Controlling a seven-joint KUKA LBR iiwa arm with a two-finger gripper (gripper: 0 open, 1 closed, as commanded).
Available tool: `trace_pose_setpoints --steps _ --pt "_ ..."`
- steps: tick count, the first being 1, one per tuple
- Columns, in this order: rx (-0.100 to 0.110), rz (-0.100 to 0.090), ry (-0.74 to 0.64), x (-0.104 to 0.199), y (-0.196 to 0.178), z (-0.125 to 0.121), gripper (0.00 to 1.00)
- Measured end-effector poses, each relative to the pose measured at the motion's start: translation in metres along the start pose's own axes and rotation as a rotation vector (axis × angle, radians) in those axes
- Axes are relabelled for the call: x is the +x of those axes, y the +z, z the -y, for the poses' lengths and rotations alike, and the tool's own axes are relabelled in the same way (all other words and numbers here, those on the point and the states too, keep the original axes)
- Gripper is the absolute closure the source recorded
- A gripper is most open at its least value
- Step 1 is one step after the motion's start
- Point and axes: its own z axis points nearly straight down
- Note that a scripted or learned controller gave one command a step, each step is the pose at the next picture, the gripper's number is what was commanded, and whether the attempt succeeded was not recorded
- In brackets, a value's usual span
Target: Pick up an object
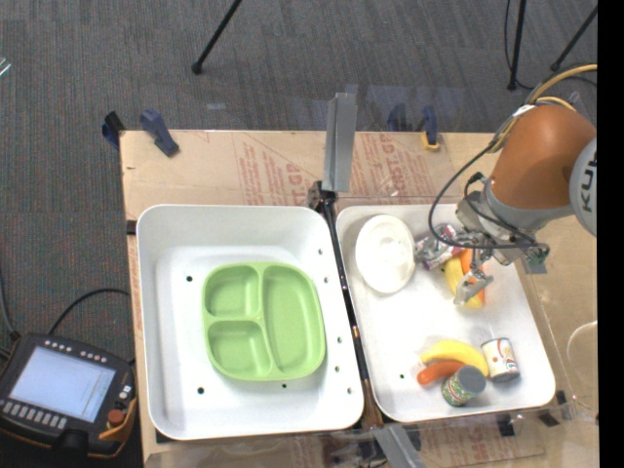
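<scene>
My gripper [474,279] hangs low in the right bin [409,359], under the orange wrist at the bin's back right. It is directly over a yellow and orange object [456,274] and hides part of it. A crinkled silvery wrapper [433,253] lies just left of that. A white bowl [384,253] rests tilted in the bin's back left corner. Toward the front right are a banana [454,352], an orange sausage-shaped piece [436,370], a small can on its side [500,359] and a round dark-lidded tin [462,385].
The left bin [166,252] holds a green divided plate [263,321]. A grey upright post [339,149] stands behind the divider between the bins. A teach pendant [63,393] lies on the floor at the lower left.
</scene>
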Motion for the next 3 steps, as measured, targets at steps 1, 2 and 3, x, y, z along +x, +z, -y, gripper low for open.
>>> trace_pose_setpoints --steps 1,2,3 --pt "0.0 -0.002 0.181 0.024 0.0 -0.017 0.0" --pt "0.0 0.002 0.18 0.022 -0.01 -0.017 1.0" --pt "0.012 0.01 0.049 0.018 -0.148 -0.027 1.0"
